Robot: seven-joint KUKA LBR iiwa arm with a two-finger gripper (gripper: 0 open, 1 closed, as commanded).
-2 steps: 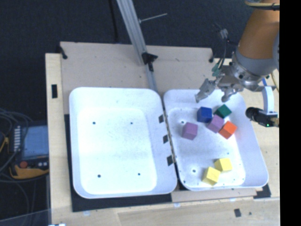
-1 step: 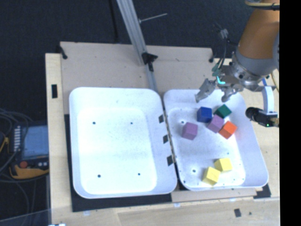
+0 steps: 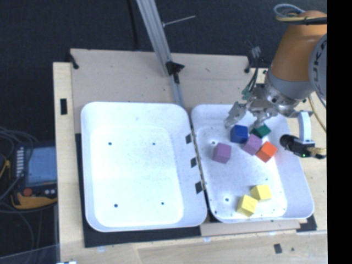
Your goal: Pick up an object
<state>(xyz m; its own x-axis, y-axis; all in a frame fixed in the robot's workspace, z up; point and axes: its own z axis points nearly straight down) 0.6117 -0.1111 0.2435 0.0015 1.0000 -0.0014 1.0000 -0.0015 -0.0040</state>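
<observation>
Overhead, pincer point(image 3: 246, 114) hovers by blue cube point(image 3: 238, 133); cube slightly skewed.

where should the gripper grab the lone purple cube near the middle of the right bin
Probably straight down from above, closing on two opposite flat sides of the small purple foam-like cube. It sits apart from the other blocks on the right white bin floor, with free space all round it.

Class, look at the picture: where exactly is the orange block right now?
The orange block lies in the right-hand bin, near its far right side, right beside a purple block.
</observation>
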